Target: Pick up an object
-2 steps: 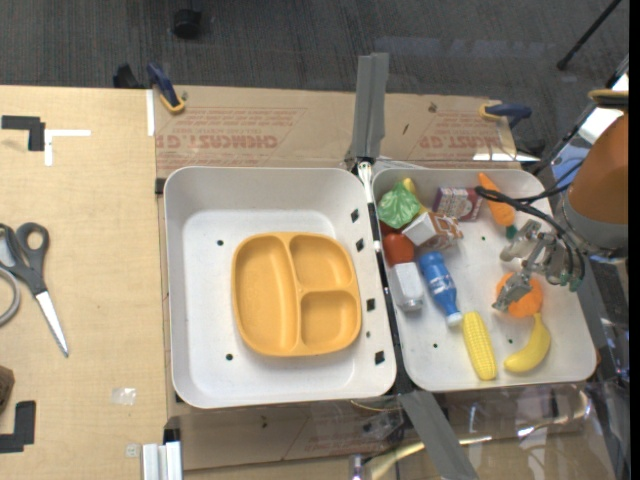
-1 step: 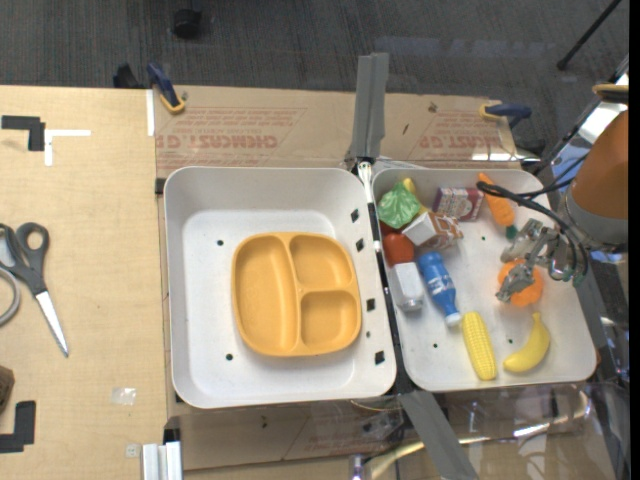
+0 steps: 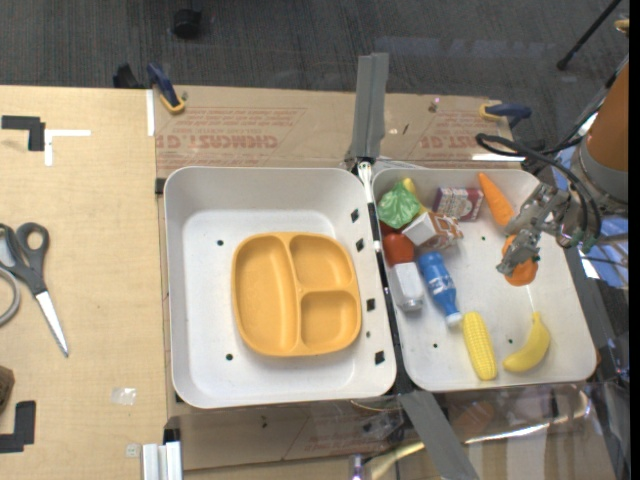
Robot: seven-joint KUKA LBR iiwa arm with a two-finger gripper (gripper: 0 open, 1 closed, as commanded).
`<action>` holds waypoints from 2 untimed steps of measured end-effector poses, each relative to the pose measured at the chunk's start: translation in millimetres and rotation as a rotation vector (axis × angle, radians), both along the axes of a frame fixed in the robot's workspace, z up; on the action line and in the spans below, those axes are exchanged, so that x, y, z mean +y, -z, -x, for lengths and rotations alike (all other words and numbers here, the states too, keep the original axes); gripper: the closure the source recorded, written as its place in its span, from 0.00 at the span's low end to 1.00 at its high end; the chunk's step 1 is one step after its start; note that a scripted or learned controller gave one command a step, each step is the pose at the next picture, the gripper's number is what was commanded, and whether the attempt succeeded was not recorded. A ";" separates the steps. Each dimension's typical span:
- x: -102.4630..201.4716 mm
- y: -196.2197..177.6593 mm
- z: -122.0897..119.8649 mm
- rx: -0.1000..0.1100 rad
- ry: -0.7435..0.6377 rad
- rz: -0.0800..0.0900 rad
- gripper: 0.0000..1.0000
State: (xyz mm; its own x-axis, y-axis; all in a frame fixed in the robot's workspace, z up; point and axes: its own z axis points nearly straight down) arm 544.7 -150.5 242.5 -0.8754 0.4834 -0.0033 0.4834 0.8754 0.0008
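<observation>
The right bin (image 3: pixel 560 368) holds several toy foods. Among them are an orange carrot (image 3: pixel 494 198), a green leafy piece (image 3: pixel 399 206), a maroon box (image 3: pixel 456 203), a blue bottle (image 3: pixel 438 283), a corn cob (image 3: pixel 479 344) and a banana (image 3: pixel 530 346). My gripper (image 3: pixel 518 256) reaches in from the right and hangs over the bin's right side. It is directly over a round orange fruit (image 3: pixel 521 273), whose upper part it hides. I cannot tell whether it touches the fruit.
A yellow divided plate (image 3: pixel 297 293) lies in the left bin (image 3: pixel 190 268). A red piece (image 3: pixel 398 246), a grey can (image 3: pixel 407 286) and a small white-brown box (image 3: pixel 436 228) crowd the right bin's left wall. Scissors (image 3: pixel 35 278) lie on the bench at far left.
</observation>
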 end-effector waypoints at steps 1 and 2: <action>43.4 -47.0 32.7 0.000 -0.033 0.000 1.00; -57.7 -82.8 -47.3 -0.002 -0.306 0.002 1.00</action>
